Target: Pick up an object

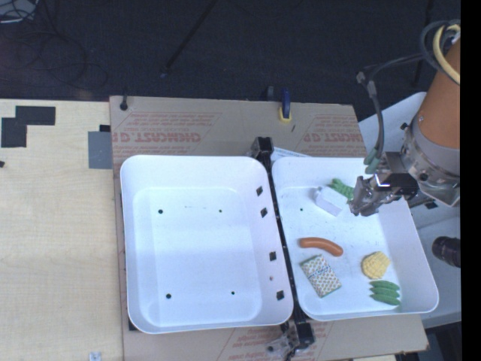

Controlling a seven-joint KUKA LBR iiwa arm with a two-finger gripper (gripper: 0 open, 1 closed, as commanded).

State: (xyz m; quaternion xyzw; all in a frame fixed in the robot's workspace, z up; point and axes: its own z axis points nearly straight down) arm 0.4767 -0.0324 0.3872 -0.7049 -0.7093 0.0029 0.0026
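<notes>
Main risk: gripper [366, 199] sits at the back of the right bin [421, 292] just beside the white block [328, 201] and the green piece [343, 189], so a descent from here could clip one and shove the other, or pinch both and drop them; the sausage [321, 245], patterned packet [321, 275], corn [376, 265] and pea pod [385, 292] lie well apart toward the front. Arm comes in from the right, wrist low over the bin's back right part, tool pointing down and slightly left. Fingers look closed on nothing, but they're small and dark here, so I can't tell for sure.
</notes>
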